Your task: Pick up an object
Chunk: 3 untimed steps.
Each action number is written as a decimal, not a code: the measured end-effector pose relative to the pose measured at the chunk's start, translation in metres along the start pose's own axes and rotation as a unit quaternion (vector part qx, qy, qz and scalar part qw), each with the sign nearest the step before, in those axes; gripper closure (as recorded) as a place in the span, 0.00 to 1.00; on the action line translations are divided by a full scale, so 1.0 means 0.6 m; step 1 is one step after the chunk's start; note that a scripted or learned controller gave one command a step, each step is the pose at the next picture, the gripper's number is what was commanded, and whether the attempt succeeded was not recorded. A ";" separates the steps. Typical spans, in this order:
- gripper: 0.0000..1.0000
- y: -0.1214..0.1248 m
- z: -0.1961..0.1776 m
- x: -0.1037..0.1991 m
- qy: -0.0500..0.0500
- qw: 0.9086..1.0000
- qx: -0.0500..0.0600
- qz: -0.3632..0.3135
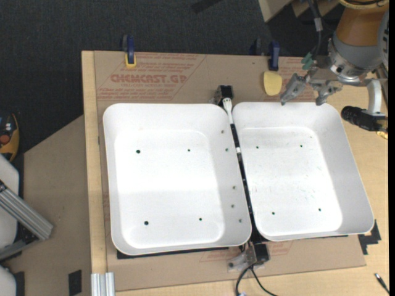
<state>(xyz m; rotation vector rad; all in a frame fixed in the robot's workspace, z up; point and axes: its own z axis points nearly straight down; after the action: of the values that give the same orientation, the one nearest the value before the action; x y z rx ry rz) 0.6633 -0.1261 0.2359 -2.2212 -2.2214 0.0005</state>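
Note:
A small pale yellow object (272, 82) lies on the brown board just beyond the far edge of the right bin (349, 142), outside both bins. My gripper (307, 93) hangs at the back right, over the far rim of the right bin and just right of the yellow object. Its two grey fingers (291, 90) are spread apart, open, with nothing between them. The left bin (110, 165) sits beside the right one.
Two blue clamps (129, 47) (273, 53) hold the board's far edge. A black clip (224, 94) sits at the far end of the seam between the bins, another clip (256, 253) at the near end. Dark floor surrounds the bench.

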 end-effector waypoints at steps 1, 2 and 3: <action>0.00 0.008 -0.235 0.104 0.000 1.000 -0.009 -0.004; 1.00 0.007 -0.237 0.097 -0.001 1.000 -0.003 -0.001; 1.00 0.004 -0.075 0.203 0.001 1.000 0.003 -0.002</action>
<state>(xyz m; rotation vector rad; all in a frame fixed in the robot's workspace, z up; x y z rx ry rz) 0.6658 -0.0043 0.2808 -2.2123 -2.2217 0.0063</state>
